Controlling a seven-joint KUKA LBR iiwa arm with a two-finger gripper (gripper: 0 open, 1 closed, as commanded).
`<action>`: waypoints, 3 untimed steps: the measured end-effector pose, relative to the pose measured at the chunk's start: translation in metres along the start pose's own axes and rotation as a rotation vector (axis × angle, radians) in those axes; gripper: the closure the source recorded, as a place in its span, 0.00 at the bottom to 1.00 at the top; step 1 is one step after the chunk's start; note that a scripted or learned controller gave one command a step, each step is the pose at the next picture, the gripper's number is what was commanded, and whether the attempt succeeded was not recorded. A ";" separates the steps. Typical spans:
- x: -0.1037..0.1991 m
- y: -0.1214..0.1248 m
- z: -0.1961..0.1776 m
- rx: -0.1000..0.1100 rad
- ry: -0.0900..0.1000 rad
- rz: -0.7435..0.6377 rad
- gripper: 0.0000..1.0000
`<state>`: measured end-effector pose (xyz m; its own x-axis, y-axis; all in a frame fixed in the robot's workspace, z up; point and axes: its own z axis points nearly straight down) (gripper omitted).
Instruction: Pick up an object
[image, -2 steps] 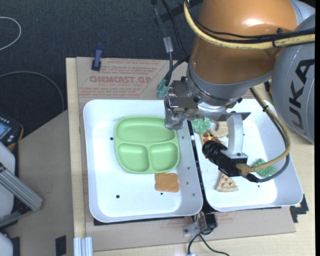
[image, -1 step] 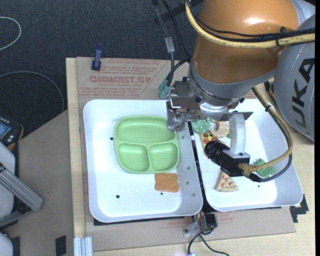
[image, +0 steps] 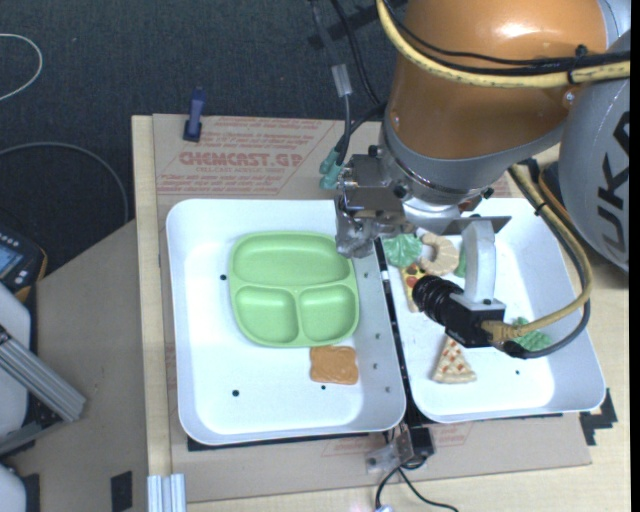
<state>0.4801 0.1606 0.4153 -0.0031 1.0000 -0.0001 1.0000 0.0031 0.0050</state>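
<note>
gripper (image: 352, 235) hanging over the seam between the two bins
we can't tell if it's spread or closed; green plate (image: 295, 288) and toast (image: 334, 365) lie in the left bin (image: 200, 330), pizza slice (image: 455, 362) in the right bin (image: 560, 380).

A single fixed camera watches from above the tabletop (image: 148, 300), tilted down at a slant. It takes in the left bin (image: 200, 330) and the right bin (image: 565, 370) together. My arm (image: 480, 90) enters from its right, close to the lens.
</note>
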 end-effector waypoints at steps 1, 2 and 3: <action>0.001 0.000 -0.010 -0.002 0.000 -0.001 1.00; 0.001 0.001 -0.020 -0.004 0.000 -0.002 1.00; 0.001 0.002 -0.031 -0.007 0.000 -0.003 1.00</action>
<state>0.4815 0.1619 0.4459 -0.0060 1.0000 0.0001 0.9999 0.0060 0.0115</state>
